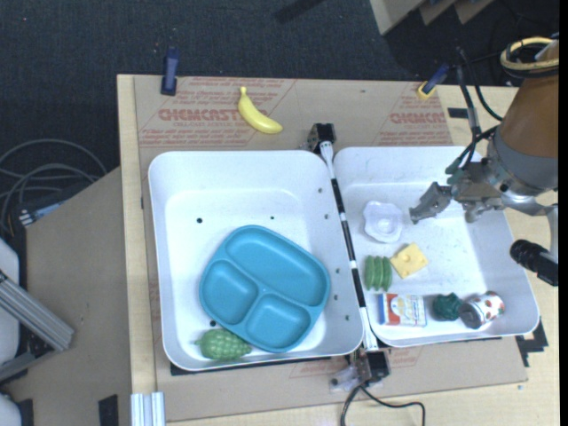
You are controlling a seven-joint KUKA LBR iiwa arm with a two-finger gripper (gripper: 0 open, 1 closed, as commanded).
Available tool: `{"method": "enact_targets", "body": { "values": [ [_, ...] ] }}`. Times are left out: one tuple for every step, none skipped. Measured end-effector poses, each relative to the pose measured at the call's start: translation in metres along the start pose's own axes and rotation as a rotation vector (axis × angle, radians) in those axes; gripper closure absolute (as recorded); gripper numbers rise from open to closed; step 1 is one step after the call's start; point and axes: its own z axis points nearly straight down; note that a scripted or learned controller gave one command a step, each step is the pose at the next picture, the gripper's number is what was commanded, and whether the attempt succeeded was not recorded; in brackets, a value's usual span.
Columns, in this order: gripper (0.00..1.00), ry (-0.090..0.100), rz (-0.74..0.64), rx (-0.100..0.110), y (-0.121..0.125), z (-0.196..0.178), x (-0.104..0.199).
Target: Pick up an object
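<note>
Gripper (424,209) over the right bin (524,278), near its back edge, just beside a pale translucent cup (382,221); finger state impossible to tell. Nothing visibly held. Other candidates toward the front edge: yellow wedge (409,261), green pod (377,272), small carton (404,310), dark green lump (446,307), a round red-and-white piece (485,308). Risk: glancing off the cup's thin wall, tipping it, closing on air. Hard to read: cup outline against white plastic; arm cut off at the right.
</note>
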Motion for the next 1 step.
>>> {"method": "enact_targets", "body": {
  "values": [
    [0.0, 0.0, 0.0, 0.001, -0.0206, 0.0656, 0.0149]
  ]
}}
